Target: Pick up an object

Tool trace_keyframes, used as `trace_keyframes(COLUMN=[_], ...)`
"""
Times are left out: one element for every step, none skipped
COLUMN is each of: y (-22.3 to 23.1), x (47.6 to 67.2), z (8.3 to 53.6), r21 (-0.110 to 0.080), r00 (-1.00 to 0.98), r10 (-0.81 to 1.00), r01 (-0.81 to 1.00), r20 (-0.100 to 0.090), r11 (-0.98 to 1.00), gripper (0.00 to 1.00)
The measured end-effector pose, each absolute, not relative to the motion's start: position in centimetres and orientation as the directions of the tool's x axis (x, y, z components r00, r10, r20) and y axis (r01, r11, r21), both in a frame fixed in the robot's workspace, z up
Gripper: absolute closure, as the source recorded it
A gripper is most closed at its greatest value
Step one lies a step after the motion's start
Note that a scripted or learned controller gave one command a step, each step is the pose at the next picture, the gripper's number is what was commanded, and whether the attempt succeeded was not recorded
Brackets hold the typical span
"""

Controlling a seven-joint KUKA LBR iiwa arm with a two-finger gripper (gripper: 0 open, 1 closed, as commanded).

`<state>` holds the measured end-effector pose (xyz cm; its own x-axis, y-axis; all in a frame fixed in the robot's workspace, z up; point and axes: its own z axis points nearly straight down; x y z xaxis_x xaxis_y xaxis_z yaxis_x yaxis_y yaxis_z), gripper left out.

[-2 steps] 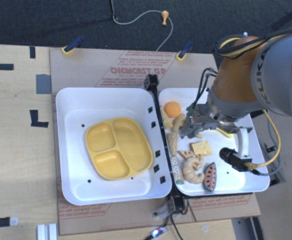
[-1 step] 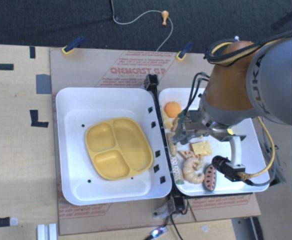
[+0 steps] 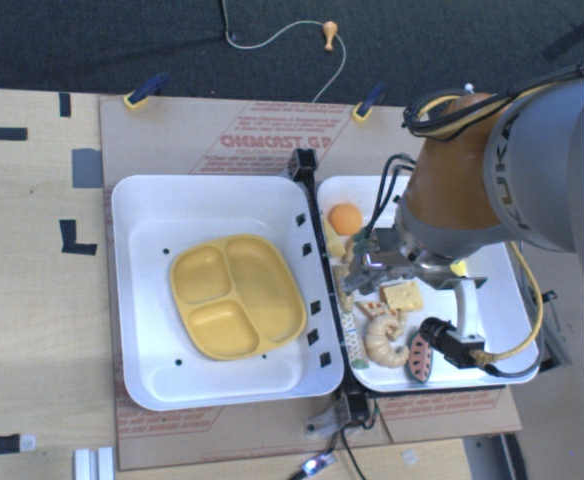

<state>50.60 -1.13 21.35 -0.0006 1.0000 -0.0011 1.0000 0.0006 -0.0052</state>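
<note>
Hovering over the right bin point(image 3: 507, 363), fingers point(image 3: 370, 273) above the cheese wedge point(image 3: 403, 296), their spread impossible to tell

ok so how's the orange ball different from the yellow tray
The orange ball is small, round and orange; the yellow tray is broad, flat, pale yellow and split into three compartments. The ball lies in the right bin among other items beside the arm; the tray lies alone in the left bin, set at a slant. Both rest untouched.

A robotics lab: a KUKA arm point(image 3: 492, 183) works over two white bins point(image 3: 132, 268) on a cardboard-covered desk point(image 3: 262, 138), cables point(image 3: 282, 33) trailing across dark carpet.
</note>
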Motion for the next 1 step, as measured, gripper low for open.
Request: trace_keyframes(y=[-1.66], x=[50.56], z=[21.39], r21=[-0.004], r00=[-0.001], r10=[1.000], r01=[1.000], r20=[0.000], r11=[0.001], gripper=[1.00])
